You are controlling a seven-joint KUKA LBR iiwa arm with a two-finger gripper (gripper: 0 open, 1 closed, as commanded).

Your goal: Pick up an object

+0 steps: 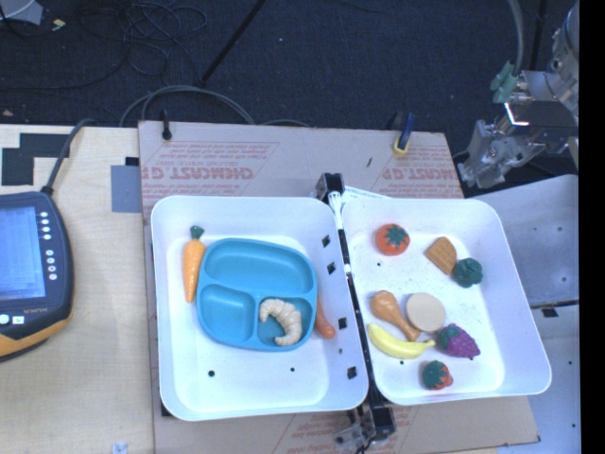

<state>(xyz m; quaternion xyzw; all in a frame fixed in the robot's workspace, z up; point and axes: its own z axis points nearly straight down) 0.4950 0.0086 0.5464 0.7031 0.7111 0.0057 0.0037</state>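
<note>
The right bin (515, 253) holds a red tomato (392, 239), a tan bread piece (440, 253), a green broccoli (467, 271), a drumstick (390, 312), a beige round disc (425, 311), a banana (399, 344), purple grapes (458, 340) and a strawberry (436, 375). The left bin (175, 367) holds a carrot (193, 263) and a blue divided plate (241, 263) with a pale shrimp (284, 320) in it. My gripper (492, 159) hangs at the upper right, beyond the right bin's far corner and above the bench edge, with nothing seen in it.
A small orange piece (324, 325) lies between the plate and the left bin's right wall. A tablet pendant (28, 263) rests on the wooden surface at the left. Cardboard (246, 159) lies under both bins. Cables run across the dark floor behind.
</note>
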